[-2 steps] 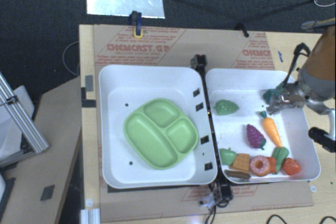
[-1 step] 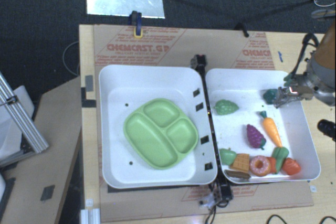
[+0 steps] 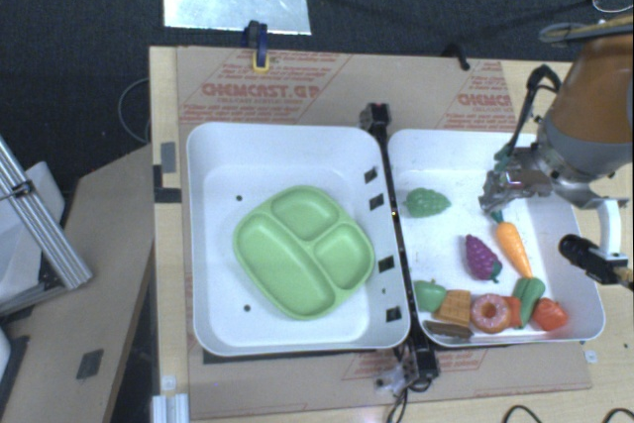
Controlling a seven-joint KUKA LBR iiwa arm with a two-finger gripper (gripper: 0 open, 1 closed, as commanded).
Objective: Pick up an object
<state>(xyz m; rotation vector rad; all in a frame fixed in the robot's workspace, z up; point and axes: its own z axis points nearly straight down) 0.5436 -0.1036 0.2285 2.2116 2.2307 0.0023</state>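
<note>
Several toy foods lie in the right bin (image 3: 446, 149). A green leafy piece (image 3: 426, 203) sits near its left wall. A purple grape bunch (image 3: 481, 258) and an orange carrot (image 3: 513, 248) lie mid-bin. Along the front wall are a green piece (image 3: 429, 293), a brown bread slice (image 3: 456, 307), a pink donut (image 3: 489, 312), a green pod (image 3: 526, 295) and a red tomato (image 3: 551, 314). My gripper (image 3: 502, 191) hangs low over the right bin, just above and behind the carrot's thick end, right of the leafy piece. Nothing is seen in its grasp.
The left bin (image 3: 213, 163) holds a light green divided plate (image 3: 302, 251). Black clips (image 3: 376, 119) join the bins along the middle wall. A black part of the arm (image 3: 592, 258) juts over the right bin's right edge.
</note>
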